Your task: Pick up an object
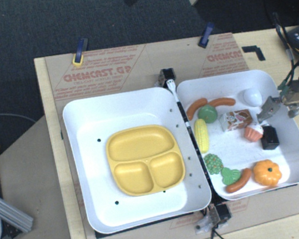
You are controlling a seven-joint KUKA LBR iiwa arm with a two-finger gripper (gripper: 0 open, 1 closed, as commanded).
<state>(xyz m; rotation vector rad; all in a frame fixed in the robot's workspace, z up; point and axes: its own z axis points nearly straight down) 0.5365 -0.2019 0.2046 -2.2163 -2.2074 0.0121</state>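
The right bin (293, 138) holds several toy foods. There are two hot dogs (210, 103), a green ball (208, 114), a corn cob (201, 135), a white egg (251, 96), a brown snack packet (236, 119), a pink-orange piece (253, 133), a black block (269, 137), an orange pumpkin (267, 173), a sausage (239, 182) and green broccoli (213, 163). My gripper (270, 108) reaches in over the right bin's right side, just right of the packet and above the black block. Nothing shows as held.
The left bin (87, 154) bears a yellow divided plate (144, 159). Blue clamps (205, 35) sit at the back edge of the cardboard base. Cables and grey arm parts crowd the right edge.
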